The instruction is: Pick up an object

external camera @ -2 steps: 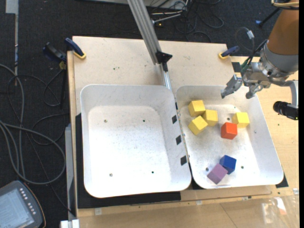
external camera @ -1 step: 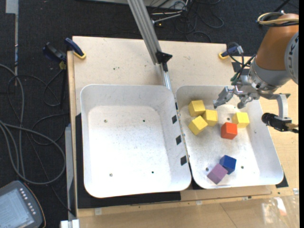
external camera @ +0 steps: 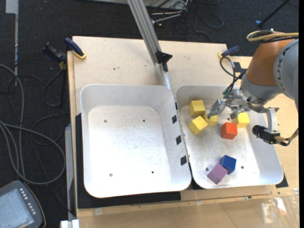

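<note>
Grey and orange, the robot arm (external camera: 273,65) reaches over the right-hand white bin (external camera: 266,172), its claw (external camera: 227,108) spread open and holding nothing, poised low among the blocks. Yellow blocks (external camera: 196,108) lie just left of it and an orange cube (external camera: 229,130) just below. The approach seems under way; next the claw must descend and close around one block.

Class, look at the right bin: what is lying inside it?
Inside the right bin: yellow blocks, an orange block, a blue block and a purple block. The gripper covers part of it.
</note>
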`<state>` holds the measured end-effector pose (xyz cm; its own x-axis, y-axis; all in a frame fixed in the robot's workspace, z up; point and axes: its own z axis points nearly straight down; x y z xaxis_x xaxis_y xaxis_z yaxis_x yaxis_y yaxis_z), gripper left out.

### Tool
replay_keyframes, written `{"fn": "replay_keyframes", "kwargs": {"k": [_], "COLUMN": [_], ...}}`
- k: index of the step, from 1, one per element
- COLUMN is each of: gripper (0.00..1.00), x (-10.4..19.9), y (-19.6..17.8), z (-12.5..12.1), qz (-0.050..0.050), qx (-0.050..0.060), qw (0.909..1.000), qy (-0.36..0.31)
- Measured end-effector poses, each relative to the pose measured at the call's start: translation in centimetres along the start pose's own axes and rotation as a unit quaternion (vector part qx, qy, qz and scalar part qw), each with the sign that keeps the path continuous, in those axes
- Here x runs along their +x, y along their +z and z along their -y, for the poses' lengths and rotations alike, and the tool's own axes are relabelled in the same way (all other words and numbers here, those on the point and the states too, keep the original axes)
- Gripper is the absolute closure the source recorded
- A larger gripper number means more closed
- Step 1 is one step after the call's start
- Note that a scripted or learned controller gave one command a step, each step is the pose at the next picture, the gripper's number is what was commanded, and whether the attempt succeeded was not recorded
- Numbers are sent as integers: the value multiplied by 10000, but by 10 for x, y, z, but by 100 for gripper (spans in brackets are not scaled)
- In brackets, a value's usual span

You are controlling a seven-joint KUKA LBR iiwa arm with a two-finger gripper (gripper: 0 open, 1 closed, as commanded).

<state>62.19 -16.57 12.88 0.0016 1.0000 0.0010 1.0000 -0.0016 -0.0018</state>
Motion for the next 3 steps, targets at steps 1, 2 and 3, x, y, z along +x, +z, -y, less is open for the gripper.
{"fn": "replay_keyframes", "kwargs": {"k": [1,2,3], "gripper": [100,100,100], "x": [-1,-2,-1], "y": [-13,-56,-100], "z": [-1,-3,-1], "qz": [13,16,17], "qx": [-27,-43,-44], "qw": [10000,10000,10000], "qy": [-3,-12,-16]}}
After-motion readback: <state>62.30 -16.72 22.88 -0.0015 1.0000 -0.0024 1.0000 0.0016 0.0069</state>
